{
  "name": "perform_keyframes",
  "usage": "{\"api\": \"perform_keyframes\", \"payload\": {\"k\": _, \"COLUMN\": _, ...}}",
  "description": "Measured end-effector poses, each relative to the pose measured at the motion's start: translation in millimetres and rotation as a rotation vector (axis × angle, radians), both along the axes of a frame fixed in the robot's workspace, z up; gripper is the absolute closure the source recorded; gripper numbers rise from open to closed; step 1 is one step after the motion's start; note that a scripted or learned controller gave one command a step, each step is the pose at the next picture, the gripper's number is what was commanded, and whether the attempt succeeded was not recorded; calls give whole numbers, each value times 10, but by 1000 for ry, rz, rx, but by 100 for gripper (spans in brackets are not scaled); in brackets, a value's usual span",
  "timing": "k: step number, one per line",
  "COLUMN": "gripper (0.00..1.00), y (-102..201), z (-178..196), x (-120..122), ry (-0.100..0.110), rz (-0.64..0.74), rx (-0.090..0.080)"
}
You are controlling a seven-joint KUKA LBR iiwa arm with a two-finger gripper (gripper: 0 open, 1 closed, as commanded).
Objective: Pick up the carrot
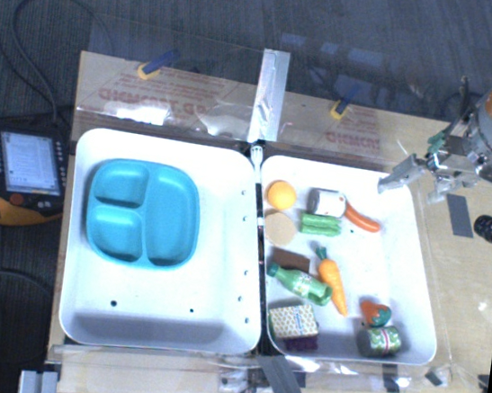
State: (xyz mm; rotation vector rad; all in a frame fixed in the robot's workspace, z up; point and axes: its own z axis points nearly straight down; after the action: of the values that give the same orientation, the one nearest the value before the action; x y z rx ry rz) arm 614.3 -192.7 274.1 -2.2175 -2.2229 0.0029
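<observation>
I'm seeing 1 carrot (332,283) lying approx mid right bin (419,261), 1 blue tray (143,213) sitting in left bin (76,240), gripper (410,175) hovering at 1 o'clock of carrot, jaws' state can't tell

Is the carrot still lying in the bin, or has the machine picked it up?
Lying in the bin. The carrot rests on the right bin's floor beside a green bottle, while the end effector hangs over the bin's far corner, apart from it.

Evenly and brightly lit from above, with glare on the 2 white bins (155,324) and clear plastic sheet (195,107) at the far side, faint shadows, soft focus and mild blur throughout.
</observation>
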Motion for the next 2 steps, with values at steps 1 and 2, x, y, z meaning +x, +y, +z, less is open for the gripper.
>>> {"api": "perform_keyframes", "payload": {"k": 1, "gripper": 0, "y": 10, "z": -1067, "x": -416, "ry": 1, "rz": 79, "rx": 0}}
{"api": "perform_keyframes", "payload": {"k": 2, "gripper": 0, "y": 153, "z": -1766, "x": -793, "ry": -2, "rz": 15, "rx": 1}}
